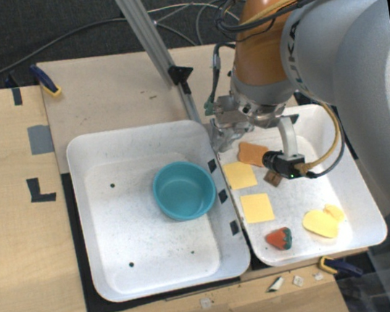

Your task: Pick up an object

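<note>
Yellow foam-like square [240,174] lying flat in the right bin [361,232] looks light and soft, best pinched at its edges; whether the gripper [224,133] above is clenched, I cannot tell.

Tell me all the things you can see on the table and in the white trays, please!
Bowl: one, teal, upright in the left bin, toward its right side.
Left bin: one, white, shallow.
Right bin: one, white, shallow, beside the left bin.
Yellow squares: two, flat, in the right bin near its left wall, one below the other.
Orange-brown piece: one, in the right bin, above the yellow squares.
Strawberry toy: one, red with green, near the right bin's front edge.
Yellow lumpy toy: one, front right part of the right bin.
Clamps: two, blue and yellow, one at the bench's back left, one at the front.
Metal pole: one, grey, slanting behind the bins.
Robot arm: one, grey with orange band, over the right bin.
</note>
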### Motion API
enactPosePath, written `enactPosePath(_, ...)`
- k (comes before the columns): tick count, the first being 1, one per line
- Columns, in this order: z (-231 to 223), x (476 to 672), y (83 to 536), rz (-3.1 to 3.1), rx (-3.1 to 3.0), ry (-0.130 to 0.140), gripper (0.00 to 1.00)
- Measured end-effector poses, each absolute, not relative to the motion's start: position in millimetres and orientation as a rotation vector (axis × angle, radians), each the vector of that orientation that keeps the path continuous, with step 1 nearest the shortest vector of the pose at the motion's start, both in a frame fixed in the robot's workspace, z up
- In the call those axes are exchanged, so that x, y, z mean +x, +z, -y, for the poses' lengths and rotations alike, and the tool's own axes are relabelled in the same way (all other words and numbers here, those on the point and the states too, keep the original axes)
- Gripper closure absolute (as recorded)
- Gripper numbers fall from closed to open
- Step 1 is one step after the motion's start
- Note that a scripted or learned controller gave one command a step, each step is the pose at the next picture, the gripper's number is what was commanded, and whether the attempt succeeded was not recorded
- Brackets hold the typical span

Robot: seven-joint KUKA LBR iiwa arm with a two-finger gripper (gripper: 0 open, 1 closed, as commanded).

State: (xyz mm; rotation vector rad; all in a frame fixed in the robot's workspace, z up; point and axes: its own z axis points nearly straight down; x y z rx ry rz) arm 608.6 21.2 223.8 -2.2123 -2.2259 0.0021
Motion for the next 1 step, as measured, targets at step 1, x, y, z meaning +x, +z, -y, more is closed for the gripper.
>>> enactPosePath(1,-78.6,608.8,234.2,2.229,-2.211,-0.001,1.0)
